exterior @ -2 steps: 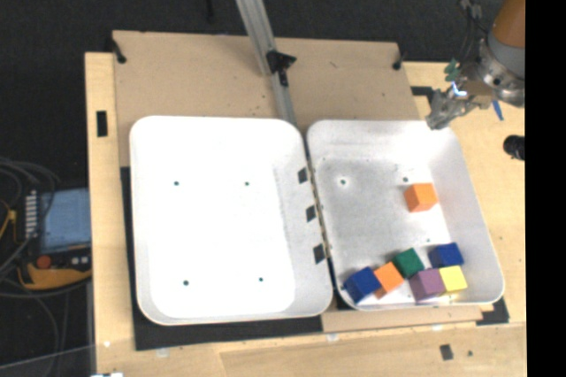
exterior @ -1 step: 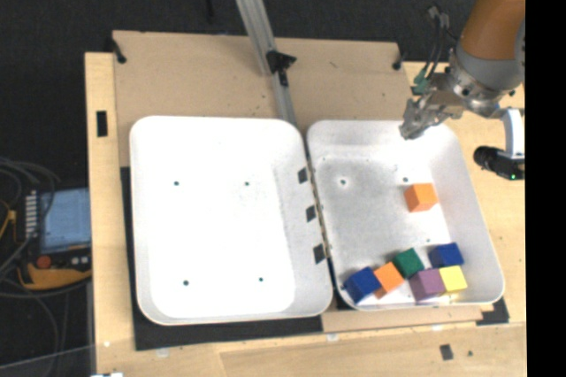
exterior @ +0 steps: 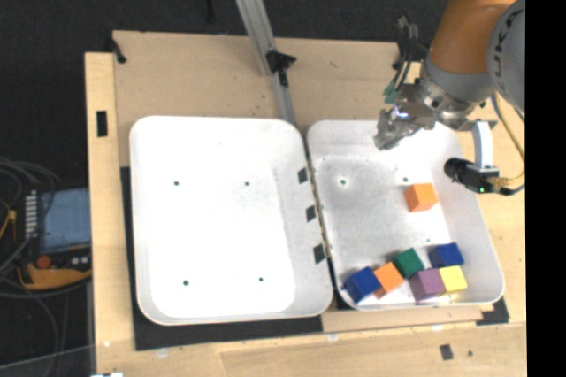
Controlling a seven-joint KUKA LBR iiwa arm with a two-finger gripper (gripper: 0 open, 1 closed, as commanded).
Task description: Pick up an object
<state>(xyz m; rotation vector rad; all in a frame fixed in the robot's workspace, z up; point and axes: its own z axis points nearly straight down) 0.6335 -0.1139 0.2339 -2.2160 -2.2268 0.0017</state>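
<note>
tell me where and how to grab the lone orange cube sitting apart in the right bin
Grip the lone orange cube across two opposite flat side faces, coming straight down from above. It sits by itself on the right white bin's floor, apart from the cluster of coloured cubes near the front, so there looks to be room for fingers on every side. It lies slightly turned, so rotate the gripper to match its faces.

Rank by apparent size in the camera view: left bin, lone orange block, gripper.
1. left bin, clearly largest.
2. gripper, though its outline is blurred.
3. lone orange block, smallest.
</note>
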